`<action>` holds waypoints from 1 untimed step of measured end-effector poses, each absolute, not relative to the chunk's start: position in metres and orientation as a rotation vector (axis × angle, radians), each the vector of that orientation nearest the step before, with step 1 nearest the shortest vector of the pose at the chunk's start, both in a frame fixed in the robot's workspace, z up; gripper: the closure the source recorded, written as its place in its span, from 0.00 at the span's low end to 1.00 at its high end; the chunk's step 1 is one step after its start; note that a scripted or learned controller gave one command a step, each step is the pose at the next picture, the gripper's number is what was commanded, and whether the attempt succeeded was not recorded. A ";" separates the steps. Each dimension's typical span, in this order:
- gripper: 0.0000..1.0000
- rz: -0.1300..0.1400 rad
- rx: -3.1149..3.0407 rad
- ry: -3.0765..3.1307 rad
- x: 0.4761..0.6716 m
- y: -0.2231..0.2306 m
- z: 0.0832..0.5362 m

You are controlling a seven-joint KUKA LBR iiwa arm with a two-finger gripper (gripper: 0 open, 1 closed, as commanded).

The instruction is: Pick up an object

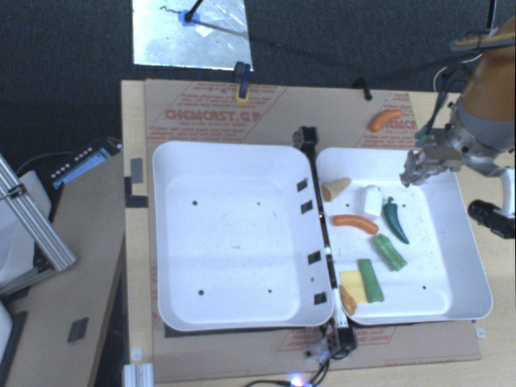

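Below pincer (414,173) — dark green pepper (394,219).

The arm (489,95) is rounded, with an orange band above a grey wrist (the metal looks dull silver). Its claw (414,172) is small, grey and blocky, with thin dark cables beside it.

In your right bin (463,240) lie a tan cone (336,188), white cylinder (371,200), orange sausage (355,223), dark green pepper (395,220), two green sticks (379,266) and a yellow block (352,283).
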State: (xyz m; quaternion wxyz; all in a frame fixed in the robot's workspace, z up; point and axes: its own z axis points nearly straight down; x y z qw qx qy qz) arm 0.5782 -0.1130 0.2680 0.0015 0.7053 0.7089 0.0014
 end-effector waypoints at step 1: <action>1.00 0.015 2.203 2.223 0.636 -0.090 0.353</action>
